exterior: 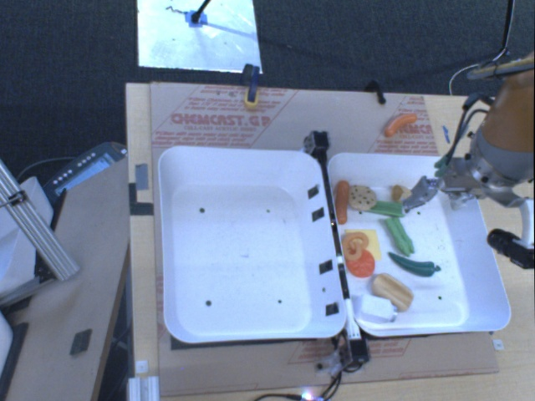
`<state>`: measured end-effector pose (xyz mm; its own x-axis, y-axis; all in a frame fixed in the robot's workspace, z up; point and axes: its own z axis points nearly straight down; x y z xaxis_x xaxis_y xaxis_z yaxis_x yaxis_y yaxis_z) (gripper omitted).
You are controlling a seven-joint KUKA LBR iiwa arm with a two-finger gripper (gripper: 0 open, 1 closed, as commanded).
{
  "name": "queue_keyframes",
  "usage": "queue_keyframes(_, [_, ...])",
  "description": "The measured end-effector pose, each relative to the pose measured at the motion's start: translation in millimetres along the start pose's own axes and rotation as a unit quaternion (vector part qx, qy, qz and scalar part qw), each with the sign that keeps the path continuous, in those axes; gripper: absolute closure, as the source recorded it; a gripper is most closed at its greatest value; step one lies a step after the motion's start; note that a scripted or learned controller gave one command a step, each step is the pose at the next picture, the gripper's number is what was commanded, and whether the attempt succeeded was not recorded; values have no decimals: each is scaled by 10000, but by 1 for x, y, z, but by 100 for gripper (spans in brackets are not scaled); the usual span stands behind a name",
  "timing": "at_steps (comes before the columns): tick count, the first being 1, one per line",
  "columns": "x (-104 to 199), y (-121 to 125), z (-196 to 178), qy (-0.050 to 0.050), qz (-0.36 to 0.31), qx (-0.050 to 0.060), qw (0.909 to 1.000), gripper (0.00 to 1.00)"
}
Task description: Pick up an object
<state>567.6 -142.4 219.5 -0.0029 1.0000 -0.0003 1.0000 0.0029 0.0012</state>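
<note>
The right white plastic bin (476, 249) holds about ten toy foods: one orange sausage (342, 201), one round tan cracker (362, 196), three green vegetables (400, 235), a red tomato slice (361, 264), a bread roll (392, 290). At its two o'clock corner hangs the grey two-finger gripper (420, 192); its jaw state I cannot tell. A second orange sausage (400, 124) lies outside, at twelve o'clock. The left white bin (171, 224) adjoins.

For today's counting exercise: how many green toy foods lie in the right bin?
3: a green piece beside the gripper, a pea pod below it, and a dark chilli lower still. The arm may hide more.
</note>
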Motion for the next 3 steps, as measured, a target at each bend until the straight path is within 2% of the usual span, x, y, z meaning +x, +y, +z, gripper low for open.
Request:
queue_keyframes(1, [0, 1, -11, -2, -13, -17, 10000, 100])
queue_keyframes(2, [63, -28, 112, 26, -28, 54, 10000, 100])
queue_keyframes(3, [59, -83, 136, 8, 16, 22, 10000, 100])
